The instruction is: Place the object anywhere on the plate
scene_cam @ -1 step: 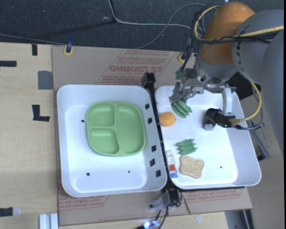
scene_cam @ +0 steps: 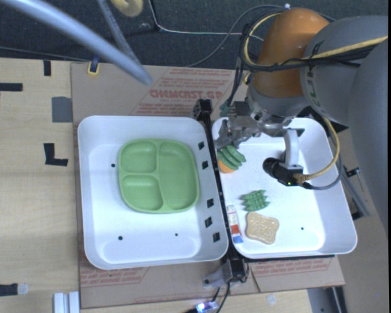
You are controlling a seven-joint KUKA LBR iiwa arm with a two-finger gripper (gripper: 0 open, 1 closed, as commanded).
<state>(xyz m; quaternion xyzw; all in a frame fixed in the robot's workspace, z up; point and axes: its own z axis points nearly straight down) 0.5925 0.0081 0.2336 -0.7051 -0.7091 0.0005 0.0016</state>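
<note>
The end effector hangs low in the right bin, right over the toy carrot by the divider; its grip can't be made out. The green plate sits in the left bin.

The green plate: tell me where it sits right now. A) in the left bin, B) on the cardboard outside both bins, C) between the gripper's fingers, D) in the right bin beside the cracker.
A: the green plate lies flat on the floor of the left bin, across the divider from the right bin, where the toy carrot and the cracker lie.
</note>
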